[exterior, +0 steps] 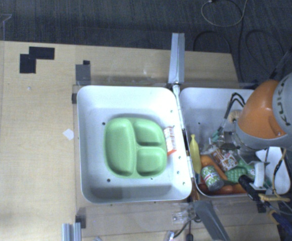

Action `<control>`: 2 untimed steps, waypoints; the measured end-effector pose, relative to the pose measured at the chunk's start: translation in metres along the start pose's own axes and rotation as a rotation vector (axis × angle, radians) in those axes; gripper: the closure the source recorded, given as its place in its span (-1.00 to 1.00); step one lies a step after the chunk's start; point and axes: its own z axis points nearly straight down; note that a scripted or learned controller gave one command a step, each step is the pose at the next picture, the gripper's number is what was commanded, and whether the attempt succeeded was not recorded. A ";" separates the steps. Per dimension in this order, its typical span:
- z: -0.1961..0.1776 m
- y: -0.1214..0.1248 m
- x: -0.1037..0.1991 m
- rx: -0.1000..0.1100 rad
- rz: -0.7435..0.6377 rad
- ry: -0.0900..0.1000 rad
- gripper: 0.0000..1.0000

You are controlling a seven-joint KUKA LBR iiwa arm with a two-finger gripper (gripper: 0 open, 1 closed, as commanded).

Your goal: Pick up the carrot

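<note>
bench (35, 134) fills most of your view, pale wood with a few black patches near its far left corner. two white bins sit side by side on it. your left bin (130, 185) holds a green divided tray (134, 145), lying flat a little right of the bin's middle, with a small white and red packet (170, 138) just beside the tray's right edge. your right bin (206, 109) has bare floor at the back and a heap of things crowded into its front. the arm (276, 112) comes in from your right, its orange band above the wrist hanging over that heap, and the gripper (225, 143) sits low among the clutter; you cannot tell from here how it stands, since wrist and cables hide it. in the heap you can pick out a yellow bottle (194, 154) lying along the left wall, a dark jar (212, 178) with a green label near the front wall, and a green packet (236, 174) to the jar's right. the carrot (208, 160) lies between the yellow bottle and the jar, near the gripper, partly covered by other things; you cannot tell whether the two touch.
</note>
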 end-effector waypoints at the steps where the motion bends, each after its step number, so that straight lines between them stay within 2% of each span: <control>1: 0.000 -0.013 0.005 -0.003 -0.079 -0.002 -1.00; 2: 0.003 -0.015 -0.010 0.007 -0.378 0.002 -1.00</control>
